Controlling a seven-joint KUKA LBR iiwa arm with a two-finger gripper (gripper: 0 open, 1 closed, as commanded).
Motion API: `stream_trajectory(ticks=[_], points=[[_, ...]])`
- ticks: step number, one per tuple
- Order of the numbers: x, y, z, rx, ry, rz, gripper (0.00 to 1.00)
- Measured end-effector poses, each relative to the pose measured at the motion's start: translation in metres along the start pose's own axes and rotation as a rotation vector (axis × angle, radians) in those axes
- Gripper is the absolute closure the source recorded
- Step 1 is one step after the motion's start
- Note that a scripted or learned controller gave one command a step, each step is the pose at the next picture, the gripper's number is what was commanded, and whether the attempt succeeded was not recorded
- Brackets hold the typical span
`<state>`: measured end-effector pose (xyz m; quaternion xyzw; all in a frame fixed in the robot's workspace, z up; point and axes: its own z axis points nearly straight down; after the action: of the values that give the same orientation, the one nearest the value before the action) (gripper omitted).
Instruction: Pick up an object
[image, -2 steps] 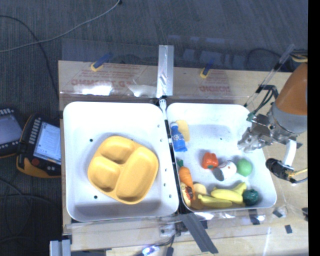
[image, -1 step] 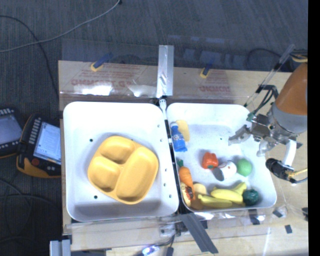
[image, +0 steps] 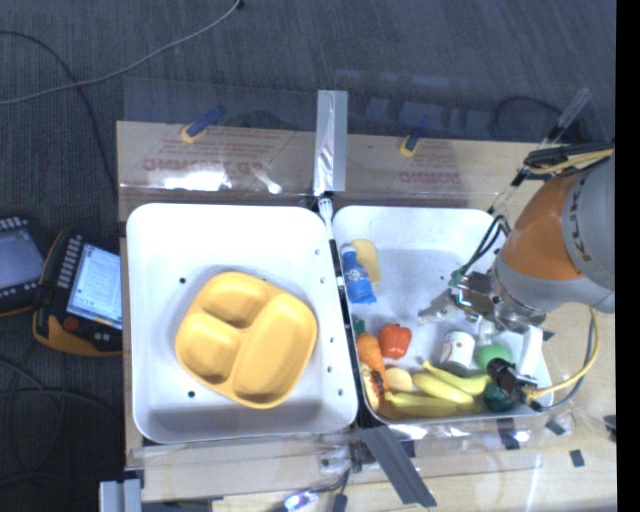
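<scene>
The right bin (image: 420, 235) holds a pile of toy food along its near and left sides. A blue bottle (image: 356, 276) lies by the divider beside a pale yellow piece (image: 367, 254). Nearer the front are a red pepper (image: 395, 340), an orange carrot (image: 369, 352), yellow bananas (image: 440, 390), a white cylinder (image: 457, 348) and a green piece (image: 492, 357). My gripper (image: 487, 322) hangs low over the right side of this bin, just above the white cylinder and the green piece. Nothing is visibly lifted.
The left bin (image: 160, 250) carries a yellow divided plate (image: 248, 338). A metal divider strip (image: 331, 140) runs between the bins at the back. A handheld pendant (image: 85, 295) lies on the floor to the left. Cables trail from the arm at the right.
</scene>
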<state>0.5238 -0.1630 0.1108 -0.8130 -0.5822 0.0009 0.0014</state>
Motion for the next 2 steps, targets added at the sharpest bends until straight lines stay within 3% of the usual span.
stream_trajectory(ticks=[1, 2], points=[[-0.0299, -0.0242, 0.0204, -0.018, 0.002, -0.206, 0.00], [-0.0298, -0.0232, 0.0106, -0.020, 0.002, -0.206, 1.00]])
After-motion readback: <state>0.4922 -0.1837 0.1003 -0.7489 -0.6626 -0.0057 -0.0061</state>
